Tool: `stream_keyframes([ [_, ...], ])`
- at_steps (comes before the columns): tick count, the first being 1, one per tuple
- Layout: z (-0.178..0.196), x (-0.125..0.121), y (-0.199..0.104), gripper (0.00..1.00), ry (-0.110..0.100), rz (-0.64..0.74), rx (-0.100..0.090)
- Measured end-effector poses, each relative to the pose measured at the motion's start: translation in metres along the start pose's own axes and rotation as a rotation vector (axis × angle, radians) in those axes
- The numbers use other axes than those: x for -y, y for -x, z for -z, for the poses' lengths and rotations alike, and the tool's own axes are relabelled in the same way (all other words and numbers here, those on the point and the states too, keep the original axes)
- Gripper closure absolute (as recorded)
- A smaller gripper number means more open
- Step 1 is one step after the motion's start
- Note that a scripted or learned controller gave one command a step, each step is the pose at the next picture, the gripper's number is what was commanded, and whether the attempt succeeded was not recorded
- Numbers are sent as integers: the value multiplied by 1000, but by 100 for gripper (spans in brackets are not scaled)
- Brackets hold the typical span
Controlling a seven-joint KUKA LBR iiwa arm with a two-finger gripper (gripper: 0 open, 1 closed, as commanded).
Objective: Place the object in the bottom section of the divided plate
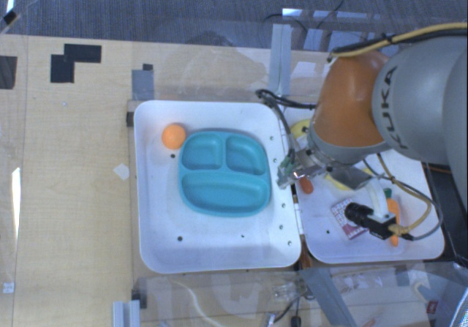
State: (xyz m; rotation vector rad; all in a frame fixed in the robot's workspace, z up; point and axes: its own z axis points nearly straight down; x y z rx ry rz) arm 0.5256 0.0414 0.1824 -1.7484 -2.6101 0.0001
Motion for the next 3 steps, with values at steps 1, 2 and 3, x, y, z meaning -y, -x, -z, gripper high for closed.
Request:
stream_keyframes([
  [1,15,11,-72,100,-2,76,-1],
  [2,54,-1,-101,100,1,90,0],
  [3,73,5,-83,100,2,27,1],
])
